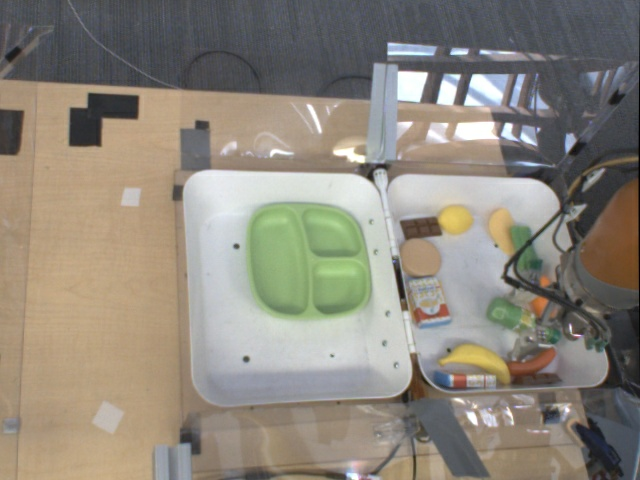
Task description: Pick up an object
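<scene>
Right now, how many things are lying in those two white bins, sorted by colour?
Green: 3, the divided plate, a piece and a bit
Yellow: 3, lemon and two bananas
Brown: 2, bar and round
Red or orange: 4, carton, sausage, tube, orange bit
Total: 12 that I can make out

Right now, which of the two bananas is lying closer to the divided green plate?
The banana along the right bin's near edge, above the marker, is closer to the green plate. The other banana lies toward the far right, beyond the lemon.
</scene>
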